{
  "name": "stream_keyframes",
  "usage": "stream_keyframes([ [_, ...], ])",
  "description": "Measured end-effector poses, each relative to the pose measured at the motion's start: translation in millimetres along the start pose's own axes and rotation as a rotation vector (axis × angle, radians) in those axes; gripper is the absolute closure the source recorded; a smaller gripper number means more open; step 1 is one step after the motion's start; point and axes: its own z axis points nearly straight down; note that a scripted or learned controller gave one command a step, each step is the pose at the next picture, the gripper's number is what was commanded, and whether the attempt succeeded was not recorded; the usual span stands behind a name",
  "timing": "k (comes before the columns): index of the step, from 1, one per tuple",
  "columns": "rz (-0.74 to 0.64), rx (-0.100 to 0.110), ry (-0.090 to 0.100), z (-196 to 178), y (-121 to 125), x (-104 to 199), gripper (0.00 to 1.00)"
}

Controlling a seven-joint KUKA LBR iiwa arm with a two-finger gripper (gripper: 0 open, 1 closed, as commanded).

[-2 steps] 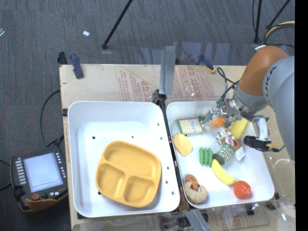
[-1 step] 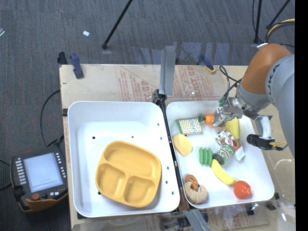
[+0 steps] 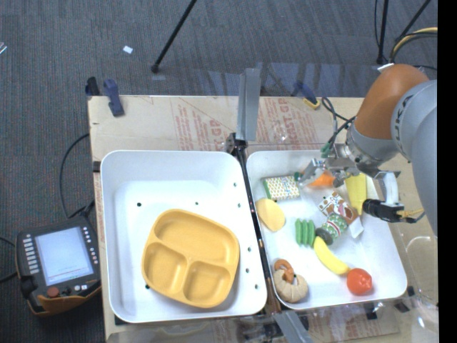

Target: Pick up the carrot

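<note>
The carrot is a small orange piece lying near the back of the right bin. My gripper has come in from the right and sits low, directly over the carrot and partly covering it. Only a patch of orange shows beneath the grey gripper body. I cannot make out whether the carrot is gripped.
Around the carrot are a green-checked box, a yellow corn piece and a printed can. Further forward lie a pale yellow round item, green beans, a banana, a tomato and a pastry. The left bin holds a yellow divided tray.
</note>
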Motion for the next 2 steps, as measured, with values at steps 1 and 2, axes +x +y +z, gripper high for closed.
stream_keyframes([
  [1, 0.435, 0.010, 0.004, 10.6, -4.9, 1.5, 0.00],
  [2, 0.564, 0.019, 0.006, 11.8, -5.8, -0.9, 0.00],
])
